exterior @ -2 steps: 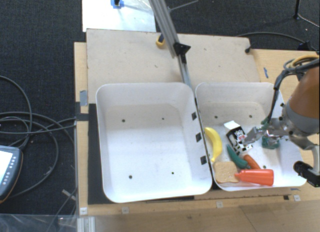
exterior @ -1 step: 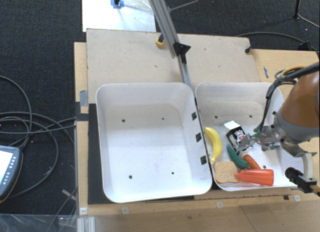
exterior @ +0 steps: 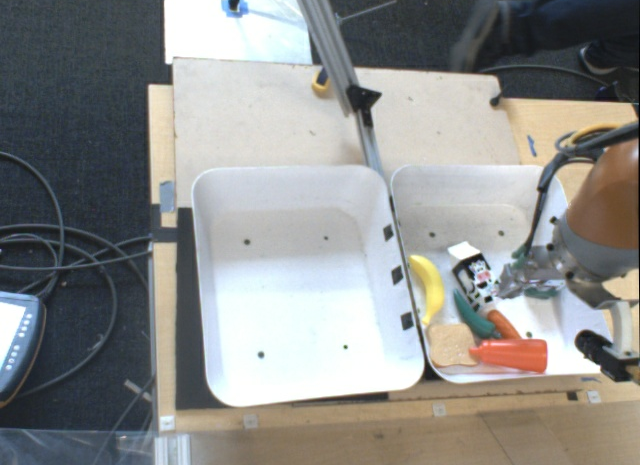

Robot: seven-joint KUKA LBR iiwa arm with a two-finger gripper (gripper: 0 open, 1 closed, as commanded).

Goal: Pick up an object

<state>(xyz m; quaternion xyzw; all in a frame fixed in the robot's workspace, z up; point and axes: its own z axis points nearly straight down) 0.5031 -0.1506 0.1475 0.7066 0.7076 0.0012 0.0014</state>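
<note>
Right bin (exterior: 470,188), worktop's right side: banana (exterior: 429,286), bread slice (exterior: 452,345), orange bottle (exterior: 512,354). Tool (exterior: 512,281) low, aperture indeterminate. Risk: crowding, glancing miss.

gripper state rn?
Gripper: cannot be told. It sits low in the right bin, beside the small white box.
</note>
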